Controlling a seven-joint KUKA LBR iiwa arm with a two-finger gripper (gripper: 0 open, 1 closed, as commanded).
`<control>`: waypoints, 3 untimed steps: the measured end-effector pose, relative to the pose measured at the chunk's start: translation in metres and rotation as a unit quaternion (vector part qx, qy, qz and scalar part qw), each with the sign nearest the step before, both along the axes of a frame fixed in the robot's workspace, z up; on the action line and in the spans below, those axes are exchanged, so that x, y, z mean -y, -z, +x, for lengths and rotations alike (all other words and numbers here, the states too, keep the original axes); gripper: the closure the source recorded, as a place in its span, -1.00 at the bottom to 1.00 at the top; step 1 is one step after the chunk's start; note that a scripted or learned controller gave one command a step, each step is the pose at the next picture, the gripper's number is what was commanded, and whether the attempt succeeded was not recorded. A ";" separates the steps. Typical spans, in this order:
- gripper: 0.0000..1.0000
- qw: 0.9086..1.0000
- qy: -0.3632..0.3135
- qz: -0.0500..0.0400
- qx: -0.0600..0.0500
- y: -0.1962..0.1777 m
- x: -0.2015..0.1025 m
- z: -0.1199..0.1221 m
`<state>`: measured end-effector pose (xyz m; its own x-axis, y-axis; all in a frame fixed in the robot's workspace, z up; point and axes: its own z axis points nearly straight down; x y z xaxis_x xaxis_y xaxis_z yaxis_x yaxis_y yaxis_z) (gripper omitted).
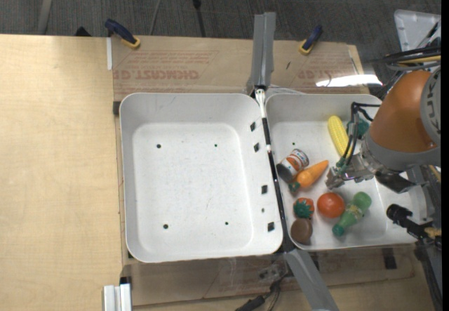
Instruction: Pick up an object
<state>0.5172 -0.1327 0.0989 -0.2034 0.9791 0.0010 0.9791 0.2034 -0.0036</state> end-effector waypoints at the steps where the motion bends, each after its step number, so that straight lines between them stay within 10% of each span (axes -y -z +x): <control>1: -1.00 1.000 0.000 0.000 0.000 0.000 0.000 0.000; 2: -1.00 0.999 -0.034 0.000 0.000 0.008 -0.026 -0.041; 3: 1.00 0.999 -0.033 0.000 0.000 0.000 -0.025 -0.040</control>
<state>0.4770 -0.1073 0.0991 -0.2673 0.9636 0.0008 0.9636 0.2673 -0.0033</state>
